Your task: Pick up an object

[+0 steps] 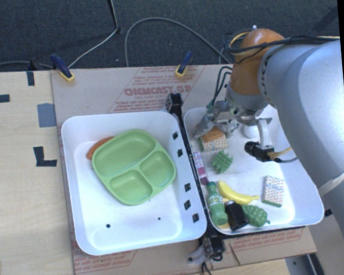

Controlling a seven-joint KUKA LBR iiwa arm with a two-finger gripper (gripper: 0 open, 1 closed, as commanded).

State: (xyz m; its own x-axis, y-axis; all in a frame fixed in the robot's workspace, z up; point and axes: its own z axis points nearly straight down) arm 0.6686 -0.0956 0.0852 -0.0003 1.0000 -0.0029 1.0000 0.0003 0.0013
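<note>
Grey arm reaches into the right bin; gripper sits at its far-left part, directly over a tan block. Finger opening and any grasp: cannot tell. Near end holds a banana, a green bottle. Left bin holds a green divided tray.

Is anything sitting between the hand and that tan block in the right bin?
Nothing visible does. The hand hangs directly over the tan block at the right bin's back left, with the green toy just nearer the camera.
</note>
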